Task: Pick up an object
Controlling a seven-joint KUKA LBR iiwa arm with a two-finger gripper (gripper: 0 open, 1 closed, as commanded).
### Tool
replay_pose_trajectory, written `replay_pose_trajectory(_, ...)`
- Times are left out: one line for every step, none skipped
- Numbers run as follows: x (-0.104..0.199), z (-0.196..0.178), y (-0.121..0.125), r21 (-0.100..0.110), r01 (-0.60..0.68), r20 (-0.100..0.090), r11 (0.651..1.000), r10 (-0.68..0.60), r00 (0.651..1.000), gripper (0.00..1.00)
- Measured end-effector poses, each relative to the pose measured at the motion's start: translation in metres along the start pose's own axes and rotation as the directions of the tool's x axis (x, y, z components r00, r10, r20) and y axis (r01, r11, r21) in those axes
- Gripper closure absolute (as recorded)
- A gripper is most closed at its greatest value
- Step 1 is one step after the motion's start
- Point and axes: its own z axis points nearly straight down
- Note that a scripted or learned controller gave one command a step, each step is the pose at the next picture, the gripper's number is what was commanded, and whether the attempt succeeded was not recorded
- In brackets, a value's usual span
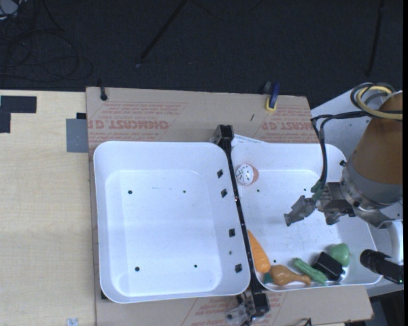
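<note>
Gripper (300, 211) hangs over right bin (285, 182) mid-floor, nothing in it; can't tell jaw state. Risk: carrot (258, 251) & other toys (313, 270) sit crowded at near wall, so pinch may slip or catch two.

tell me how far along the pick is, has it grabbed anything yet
Done: the arm has reached into the right bin, and the gripper hangs over its bare middle. In hand: nothing visible between its fingers. Left: the whole pick. The ball, carrot and green and black pieces all lie on the bin floor.
</note>
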Motion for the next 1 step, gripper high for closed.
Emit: replay_pose_trajectory(0.0082, 0.1455, 0.0055, -0.02, -0.003, 0.003, 1.0, 0.003, 1.0, 0.0)
